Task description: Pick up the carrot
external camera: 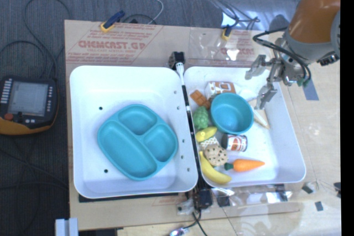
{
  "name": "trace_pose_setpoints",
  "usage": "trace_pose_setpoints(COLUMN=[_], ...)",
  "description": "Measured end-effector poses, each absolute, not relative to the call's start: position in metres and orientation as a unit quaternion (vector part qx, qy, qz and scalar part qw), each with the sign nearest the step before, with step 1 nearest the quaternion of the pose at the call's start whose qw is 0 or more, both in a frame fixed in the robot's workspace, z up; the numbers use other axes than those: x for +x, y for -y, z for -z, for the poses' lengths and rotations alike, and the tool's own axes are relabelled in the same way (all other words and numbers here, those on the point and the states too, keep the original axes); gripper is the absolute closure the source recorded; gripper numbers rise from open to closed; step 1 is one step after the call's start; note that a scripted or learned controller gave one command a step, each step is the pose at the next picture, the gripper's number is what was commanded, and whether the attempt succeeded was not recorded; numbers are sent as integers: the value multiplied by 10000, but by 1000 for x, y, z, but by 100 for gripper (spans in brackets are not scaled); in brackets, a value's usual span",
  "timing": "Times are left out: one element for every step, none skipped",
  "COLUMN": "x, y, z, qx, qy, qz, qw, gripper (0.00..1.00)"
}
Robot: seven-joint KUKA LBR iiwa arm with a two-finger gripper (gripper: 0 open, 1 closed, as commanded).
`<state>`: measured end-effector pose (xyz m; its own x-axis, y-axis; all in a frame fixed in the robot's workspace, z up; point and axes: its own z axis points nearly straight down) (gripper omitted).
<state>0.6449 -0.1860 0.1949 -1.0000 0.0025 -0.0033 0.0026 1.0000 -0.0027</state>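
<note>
the arm [315,14], grey with its orange band, comes in from the upper right and angles down toward the right bin [292,141], its wrist hanging over that bin's upper right corner. the gripper [264,81] sits above the bin's far right rim, its two fingers spread apart with nothing between them; one finger [255,68] points toward the bin's top edge and the other slants down over the right wall. it is well apart from the carrot [247,164], which lies flat near the right bin's lower edge, orange tip pointing at the right wall and green end toward the bin's middle. the left bin [91,91] touches the right bin along the centre seam and holds a teal divided plate [138,142]. inside the right bin, a teal bowl [231,112] stands in the upper middle. a banana [212,171] curves along the lower left corner, just beside the carrot's green end. a small box [220,88] lies by the top edge behind the bowl. a can [237,143] lies on its side just above the carrot. a green vegetable [201,118] and a yellow piece [206,134] sit by the left wall, and a speckled biscuit [214,154] rests near the banana. bare white floor stays open to the right of the carrot and along the right wall.
</note>
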Motion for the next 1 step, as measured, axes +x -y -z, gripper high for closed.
trace_pose_setpoints(x=[581], y=[128], z=[-236], qx=[1020], qy=[-9948], qz=[-2], qw=[27], gripper=[0])
